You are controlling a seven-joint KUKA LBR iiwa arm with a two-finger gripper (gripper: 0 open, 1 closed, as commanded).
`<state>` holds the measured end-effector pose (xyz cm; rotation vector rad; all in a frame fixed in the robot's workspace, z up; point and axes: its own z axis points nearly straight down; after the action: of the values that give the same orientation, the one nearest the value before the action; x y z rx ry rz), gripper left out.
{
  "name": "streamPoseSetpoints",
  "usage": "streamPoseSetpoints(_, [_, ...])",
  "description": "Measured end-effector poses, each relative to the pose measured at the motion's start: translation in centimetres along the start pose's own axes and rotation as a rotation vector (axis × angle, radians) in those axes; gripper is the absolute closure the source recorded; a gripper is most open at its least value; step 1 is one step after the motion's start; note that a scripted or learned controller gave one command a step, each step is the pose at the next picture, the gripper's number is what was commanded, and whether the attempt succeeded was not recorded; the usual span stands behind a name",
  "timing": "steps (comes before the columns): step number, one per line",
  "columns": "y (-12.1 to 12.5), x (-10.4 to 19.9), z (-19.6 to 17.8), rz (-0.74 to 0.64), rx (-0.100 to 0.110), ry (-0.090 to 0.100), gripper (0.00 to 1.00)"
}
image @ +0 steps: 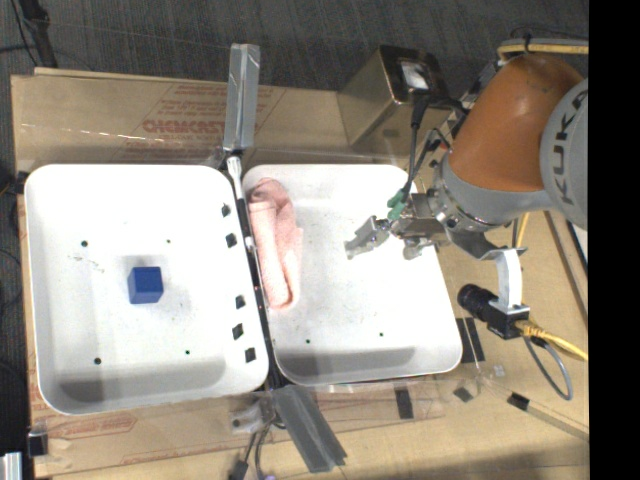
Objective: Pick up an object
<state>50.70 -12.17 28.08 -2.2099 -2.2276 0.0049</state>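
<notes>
Pink cloth (272, 251), rolled into a long bundle, lying in the right bin (420, 343) along that bin's left wall, just beside the divider between the two bins. Blue cube (146, 284), resting on the floor of the left bin (60, 268), a little left of that bin's middle and well apart from the cloth. Claw (362, 240), extended from the grey arm (520, 138) with its orange band, which enters from the right; the claw hangs over the middle of the right bin, pointing left toward the cloth yet clear of it. Nothing lies between its fingers (372, 231); whether they stand apart or together cannot be told from this slant. Both bins sit side by side on the table (120, 108), whose brown cardboard surface shows behind them.
</notes>
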Motion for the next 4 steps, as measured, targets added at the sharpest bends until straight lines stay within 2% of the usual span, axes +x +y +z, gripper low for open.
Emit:
streamPoseSetpoints(1, [3.6,4.3,7.8,0.004,0.002,-0.001,0.0])
streamPoseSetpoints(2, [3.7,4.2,6.9,0.001,0.003,-0.002,1.0])
streamPoseSetpoints(3, [3.7,4.2,6.9,0.001,0.003,-0.002,0.0])
streamPoseSetpoints(4, [11.3,3.0,18.5,0.006,-0.011,-0.002,0.0])
